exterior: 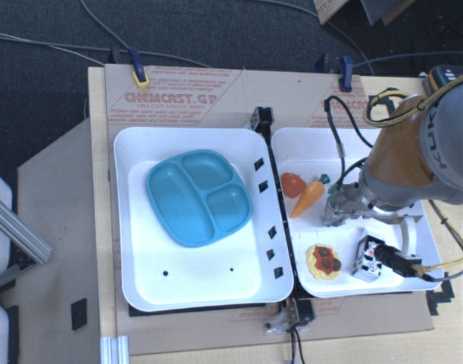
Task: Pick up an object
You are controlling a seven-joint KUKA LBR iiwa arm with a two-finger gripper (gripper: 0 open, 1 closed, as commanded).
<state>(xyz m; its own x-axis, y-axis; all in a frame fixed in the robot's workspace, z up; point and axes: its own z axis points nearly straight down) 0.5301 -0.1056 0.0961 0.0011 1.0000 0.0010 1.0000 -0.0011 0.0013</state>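
In the camera view, the right bin [311, 149] on the desk [186, 321] holds three small toys, and the end effector [339, 207] hangs low over the bin's middle. From this slant I cannot tell whether it is apart or together. The likeliest target is the toy carrot [308, 196]. It lies on the bin floor just beside the end effector at about 9 to 10 o'clock, its leafy end toward 1 o'clock and its tip toward 7 o'clock. It looks like light, stiff, smooth plastic, so it should lift easily but could squirt out of a pinch. Taking it across the thick upper half of the body seems safer than taking the narrow tip. A red rounded toy [292, 183] touches or nearly touches the carrot at 10 o'clock, which leaves little room on that side. A small toy pizza [323, 261] lies apart at 7 o'clock of the end effector. It is flat and low, and probably harder to get under. The left bin [140, 271] carries a blue divided plate [199, 197], well away at 9 o'clock.
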